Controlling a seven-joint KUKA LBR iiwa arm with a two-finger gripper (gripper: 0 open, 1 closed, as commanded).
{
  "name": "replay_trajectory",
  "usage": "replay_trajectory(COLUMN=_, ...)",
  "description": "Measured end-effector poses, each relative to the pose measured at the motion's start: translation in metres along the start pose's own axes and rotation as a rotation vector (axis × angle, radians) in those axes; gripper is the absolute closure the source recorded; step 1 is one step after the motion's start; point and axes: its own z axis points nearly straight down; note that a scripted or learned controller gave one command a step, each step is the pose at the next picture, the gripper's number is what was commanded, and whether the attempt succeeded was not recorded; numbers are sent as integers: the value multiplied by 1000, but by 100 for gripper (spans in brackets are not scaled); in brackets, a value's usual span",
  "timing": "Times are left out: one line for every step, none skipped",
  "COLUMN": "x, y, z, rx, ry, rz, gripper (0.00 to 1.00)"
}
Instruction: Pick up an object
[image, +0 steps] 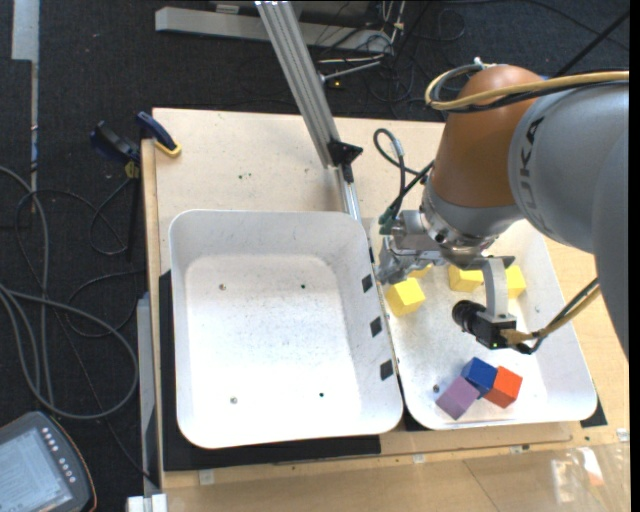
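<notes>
yellow block lying in the right bin, near its left wall and just under the gripper. probably the thing aimed at, judging from how closely the tool hangs over it. touching or just apart: cannot tell from this slanted view. not seen held, so not counted as picked.

gripper reaching in from the right on the grey arm, orange band above the wrist, bent low over the upper left part of the right bin. open or closed: cannot tell, hidden by the metal of the wrist and its shadow. likely placed so low and so near the wall because the block sits close to that edge, leaving little room on the left side.

right bin holding six blocks in two groups. upper group: the yellow block, then two more yellow blocks to its right, partly covered by the arm and a black fitting with its cable. lower group, well apart from the gripper: blue block, orange block and purple block, packed together and touching, near the bin's front rim.

left bin just beside, sharing the middle edge, with a few dark specks on its white floor.

risk as judged: wall crowding the grasp, or the block nudged aside instead of caught.
</notes>
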Motion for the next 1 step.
replay_trajectory(x=52, y=-8, z=-5, rx=0, ry=2, rz=0, gripper=100)
